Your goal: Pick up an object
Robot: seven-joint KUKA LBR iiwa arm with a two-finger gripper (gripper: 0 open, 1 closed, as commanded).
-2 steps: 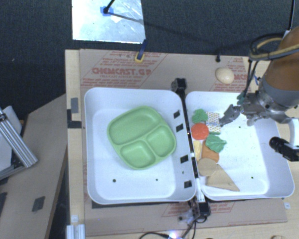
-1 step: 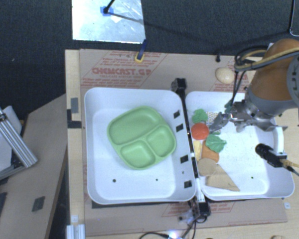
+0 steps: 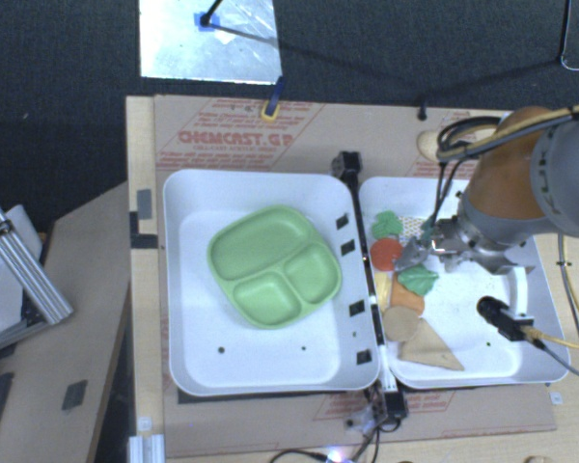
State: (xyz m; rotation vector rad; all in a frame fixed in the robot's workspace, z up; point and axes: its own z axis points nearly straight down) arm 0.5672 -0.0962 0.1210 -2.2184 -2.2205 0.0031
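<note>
Several toy foods lie along the left side of the right bin (image 3: 482, 355). From back to front they are a green leafy piece (image 3: 387, 224), a red round piece (image 3: 385, 253), a teal-green piece (image 3: 419, 280), an orange piece (image 3: 406, 301), a tan lump (image 3: 399, 324) and a tan wedge (image 3: 430, 348). My gripper (image 3: 420, 250) is low in this bin, right beside the red piece and just above the teal-green piece. The arm's grey and orange body covers the bin's back right.
The left bin (image 3: 188, 258) holds a light green divided plate (image 3: 274, 266). A black hinge strip (image 3: 359, 258) runs between the two bins. The front right of the right bin's floor is bare white.
</note>
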